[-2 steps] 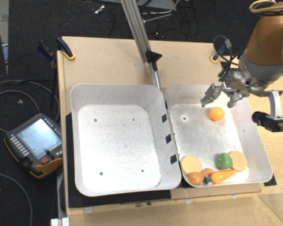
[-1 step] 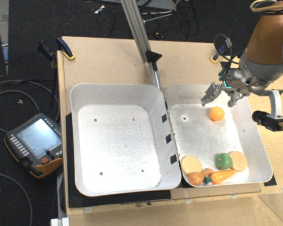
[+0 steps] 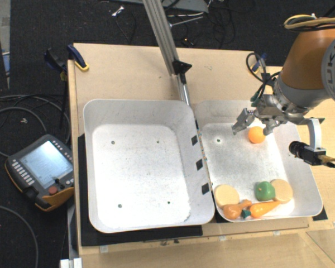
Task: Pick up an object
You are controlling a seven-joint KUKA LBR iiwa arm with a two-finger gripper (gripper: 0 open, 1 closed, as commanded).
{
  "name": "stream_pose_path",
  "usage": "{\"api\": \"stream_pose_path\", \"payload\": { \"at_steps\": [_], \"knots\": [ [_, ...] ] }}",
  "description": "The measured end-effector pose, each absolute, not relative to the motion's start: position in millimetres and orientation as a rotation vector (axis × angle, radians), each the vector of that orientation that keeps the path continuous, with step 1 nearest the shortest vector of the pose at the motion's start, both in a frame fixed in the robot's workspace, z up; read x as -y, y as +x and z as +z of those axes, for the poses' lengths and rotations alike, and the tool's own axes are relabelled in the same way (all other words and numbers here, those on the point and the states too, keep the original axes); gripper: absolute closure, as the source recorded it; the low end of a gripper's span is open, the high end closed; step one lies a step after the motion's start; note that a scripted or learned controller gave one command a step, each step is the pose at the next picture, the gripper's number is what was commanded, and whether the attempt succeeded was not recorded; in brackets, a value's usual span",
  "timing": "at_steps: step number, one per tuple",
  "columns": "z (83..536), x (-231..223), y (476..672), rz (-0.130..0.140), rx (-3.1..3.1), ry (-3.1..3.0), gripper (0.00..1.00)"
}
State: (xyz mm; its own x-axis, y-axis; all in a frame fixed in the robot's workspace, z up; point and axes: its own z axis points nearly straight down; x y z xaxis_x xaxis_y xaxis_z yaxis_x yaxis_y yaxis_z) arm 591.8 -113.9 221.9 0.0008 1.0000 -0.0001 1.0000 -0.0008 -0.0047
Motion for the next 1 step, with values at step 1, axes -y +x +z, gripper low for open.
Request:
{"api": "stream_pose_path", "payload": {
  "at_steps": [1],
  "knots": [
    [177.7,108.9,591.6,0.005,2.218,-2.219,0.0]
  ]
}}
